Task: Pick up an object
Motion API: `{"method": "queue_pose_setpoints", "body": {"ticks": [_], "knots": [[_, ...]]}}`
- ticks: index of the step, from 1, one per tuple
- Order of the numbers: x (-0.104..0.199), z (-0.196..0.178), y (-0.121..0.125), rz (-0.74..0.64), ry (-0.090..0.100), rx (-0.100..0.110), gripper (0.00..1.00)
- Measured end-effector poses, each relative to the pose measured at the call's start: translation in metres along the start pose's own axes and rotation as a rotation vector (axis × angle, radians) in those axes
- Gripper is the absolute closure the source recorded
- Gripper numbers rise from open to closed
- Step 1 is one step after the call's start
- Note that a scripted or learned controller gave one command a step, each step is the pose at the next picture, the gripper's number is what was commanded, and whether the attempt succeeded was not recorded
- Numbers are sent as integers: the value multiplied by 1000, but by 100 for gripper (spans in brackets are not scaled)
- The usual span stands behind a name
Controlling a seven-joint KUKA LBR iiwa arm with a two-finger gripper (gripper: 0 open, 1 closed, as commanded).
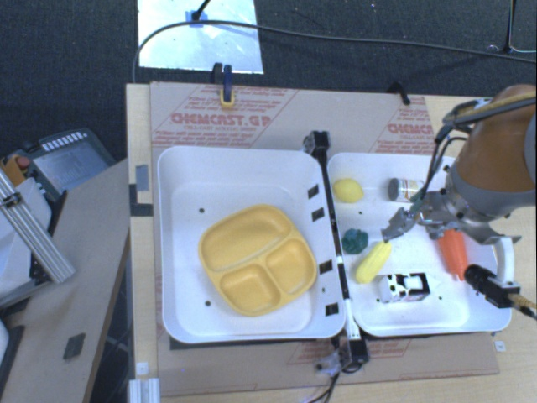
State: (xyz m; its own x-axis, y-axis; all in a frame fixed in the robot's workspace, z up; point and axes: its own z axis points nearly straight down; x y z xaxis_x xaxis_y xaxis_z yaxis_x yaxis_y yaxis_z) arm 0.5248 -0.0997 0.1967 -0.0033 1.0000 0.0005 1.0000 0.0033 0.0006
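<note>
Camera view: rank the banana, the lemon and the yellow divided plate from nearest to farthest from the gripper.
1. Banana, just below-left of the gripper, right bin.
2. Lemon, up-left, same bin.
3. Yellow divided plate, far left, in the left bin.

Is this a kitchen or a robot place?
Probably a robot lab, not a kitchen. A robot arm reaches over two white bins holding toy-like things: a yellow divided plate, a lemon and a carrot.

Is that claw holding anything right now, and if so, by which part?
Nothing is held. The claw hangs just above the yellow banana in the right bin, with nothing between its fingers.
</note>
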Motion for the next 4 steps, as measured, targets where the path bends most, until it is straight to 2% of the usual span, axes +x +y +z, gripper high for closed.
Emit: {"method": "queue_pose_setpoints", "body": {"ticks": [2,3,4], "knots": [[4,112,6,2,1,5,0],[3,98,8,2,0,-1,100],[9,36,9,-1,-1,-7,100]]}}
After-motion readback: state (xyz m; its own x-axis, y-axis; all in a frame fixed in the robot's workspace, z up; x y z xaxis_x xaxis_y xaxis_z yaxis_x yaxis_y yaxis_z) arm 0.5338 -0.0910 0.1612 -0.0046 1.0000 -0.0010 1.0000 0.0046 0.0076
